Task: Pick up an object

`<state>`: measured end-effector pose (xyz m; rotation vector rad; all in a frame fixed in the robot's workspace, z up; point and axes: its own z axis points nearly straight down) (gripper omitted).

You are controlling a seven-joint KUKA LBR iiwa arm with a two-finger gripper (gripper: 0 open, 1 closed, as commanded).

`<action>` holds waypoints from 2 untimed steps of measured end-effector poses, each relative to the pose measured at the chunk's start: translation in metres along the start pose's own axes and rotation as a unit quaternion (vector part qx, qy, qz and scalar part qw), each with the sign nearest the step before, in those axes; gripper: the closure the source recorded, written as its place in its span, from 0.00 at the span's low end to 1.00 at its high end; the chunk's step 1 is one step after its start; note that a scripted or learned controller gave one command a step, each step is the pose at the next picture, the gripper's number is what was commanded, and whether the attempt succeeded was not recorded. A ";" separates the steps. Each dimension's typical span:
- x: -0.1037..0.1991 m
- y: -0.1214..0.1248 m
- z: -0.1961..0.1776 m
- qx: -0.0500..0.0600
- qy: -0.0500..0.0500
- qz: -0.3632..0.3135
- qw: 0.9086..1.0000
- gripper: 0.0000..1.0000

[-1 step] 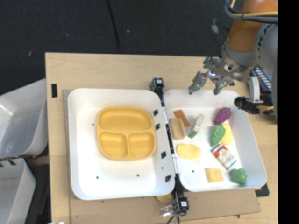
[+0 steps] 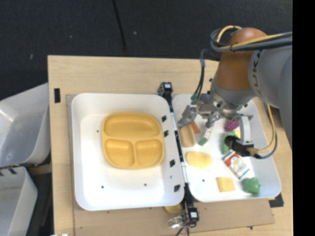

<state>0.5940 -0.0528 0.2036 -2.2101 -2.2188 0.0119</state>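
Observation:
My gripper [image 2: 199, 122] hangs over the far left part of the right bin [image 2: 268, 178], its two grey fingers [image 2: 188, 116] spread open. Just below and between them lies a tan bread-like piece [image 2: 187, 135] with an orange end, next to a small white stick with a green tip [image 2: 204, 136]. Nothing is held between the fingers. Other items in this bin are a yellow oval [image 2: 198, 159], a yellow square [image 2: 225, 184], a red and white box [image 2: 237, 165], a green lump [image 2: 252, 185] and a purple piece [image 2: 230, 125].
The left bin [image 2: 88, 181] holds a yellow compartment tray [image 2: 133, 139]. A divider with black clips [image 2: 176, 146] runs between the bins. The arm's cables [image 2: 268, 132] loop over the right bin's far right side. The wooden bench [image 2: 108, 73] surrounds both bins.

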 end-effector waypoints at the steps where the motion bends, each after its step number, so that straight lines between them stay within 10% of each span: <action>1: -0.005 0.004 -0.010 -0.002 -0.001 0.003 1.000 1.00; 2: -0.005 0.004 -0.010 -0.003 -0.001 0.004 1.000 0.00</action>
